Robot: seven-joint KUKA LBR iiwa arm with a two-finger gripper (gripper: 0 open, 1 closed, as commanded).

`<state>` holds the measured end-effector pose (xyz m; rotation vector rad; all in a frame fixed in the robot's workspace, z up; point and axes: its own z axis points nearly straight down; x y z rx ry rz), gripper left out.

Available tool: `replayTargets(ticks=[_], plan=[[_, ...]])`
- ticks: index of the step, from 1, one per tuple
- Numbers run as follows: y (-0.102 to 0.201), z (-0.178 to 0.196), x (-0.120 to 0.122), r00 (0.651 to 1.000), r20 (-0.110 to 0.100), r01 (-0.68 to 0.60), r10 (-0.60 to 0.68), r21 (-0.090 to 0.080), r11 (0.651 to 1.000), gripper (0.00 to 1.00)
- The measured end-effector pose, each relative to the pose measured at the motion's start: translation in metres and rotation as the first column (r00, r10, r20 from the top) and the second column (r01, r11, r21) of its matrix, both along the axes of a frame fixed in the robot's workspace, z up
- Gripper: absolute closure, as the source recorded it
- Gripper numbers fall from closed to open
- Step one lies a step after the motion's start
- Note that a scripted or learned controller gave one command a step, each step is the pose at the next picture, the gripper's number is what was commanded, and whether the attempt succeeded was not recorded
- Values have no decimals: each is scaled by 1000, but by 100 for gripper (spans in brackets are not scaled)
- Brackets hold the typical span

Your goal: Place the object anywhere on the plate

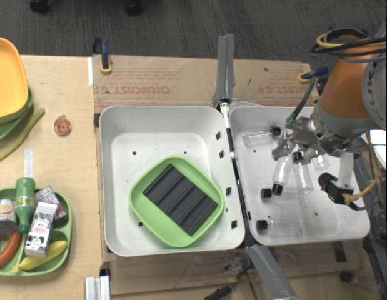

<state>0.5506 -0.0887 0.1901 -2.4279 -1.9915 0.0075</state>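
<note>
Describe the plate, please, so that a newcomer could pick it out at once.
Find the two white bins side by side; take the left bin. The plate lies in it: green, squarish with rounded corners, holding a dark ribbed slab, unlike the round green dish of toy food outside the bins.

A yellow plate [7, 77] sits on green ones at the desk's [62, 161] left edge. Below, a green tray [55, 258] holds a bottle [24, 200], cartons and toy food. A pink disc [62, 125] lies between.

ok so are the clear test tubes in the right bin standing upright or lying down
Lying down. The clear tubes rest flat on the right bin floor, black caps visible at their ends, scattered at different angles beneath the gripper.
</note>
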Motion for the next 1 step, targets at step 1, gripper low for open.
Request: replayTargets(ticks=[1], plan=[[0, 0, 0, 1000, 0, 0, 0, 0, 1000, 0]])
